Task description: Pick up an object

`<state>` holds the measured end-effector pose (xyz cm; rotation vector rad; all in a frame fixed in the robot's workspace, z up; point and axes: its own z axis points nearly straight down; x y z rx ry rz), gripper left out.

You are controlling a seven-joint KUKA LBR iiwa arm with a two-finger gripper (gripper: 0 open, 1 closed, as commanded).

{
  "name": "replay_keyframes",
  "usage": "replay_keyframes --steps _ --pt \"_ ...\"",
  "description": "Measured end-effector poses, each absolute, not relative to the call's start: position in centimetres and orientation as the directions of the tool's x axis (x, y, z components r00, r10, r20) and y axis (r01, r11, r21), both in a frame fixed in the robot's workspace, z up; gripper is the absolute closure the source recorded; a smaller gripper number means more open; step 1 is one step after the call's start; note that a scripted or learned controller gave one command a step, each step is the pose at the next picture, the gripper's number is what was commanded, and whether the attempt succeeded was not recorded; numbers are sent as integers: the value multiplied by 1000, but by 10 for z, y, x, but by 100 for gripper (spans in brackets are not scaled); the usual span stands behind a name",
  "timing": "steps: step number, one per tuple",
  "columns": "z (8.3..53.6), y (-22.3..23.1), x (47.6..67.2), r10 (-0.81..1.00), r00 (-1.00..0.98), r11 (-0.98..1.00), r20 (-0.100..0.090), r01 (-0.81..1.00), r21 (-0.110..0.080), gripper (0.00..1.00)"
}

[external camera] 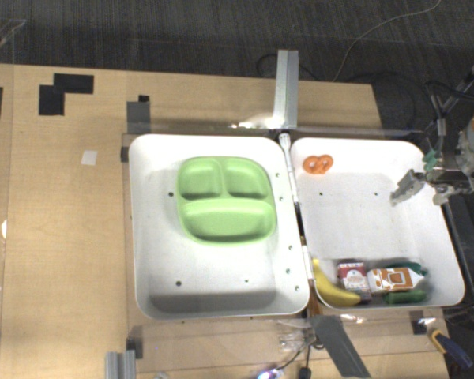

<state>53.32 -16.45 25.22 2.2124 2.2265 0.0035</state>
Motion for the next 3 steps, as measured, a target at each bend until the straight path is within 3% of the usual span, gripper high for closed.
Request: replay_keyframes --steps 1,2,3 --pt "114 -118 551 926 -377 377 -1 926 3 0" --pt "92 -92 570 905 -425 425 -8 905 14 0" --pt "105 -89 572 905 -425 425 -7 905 22 100"
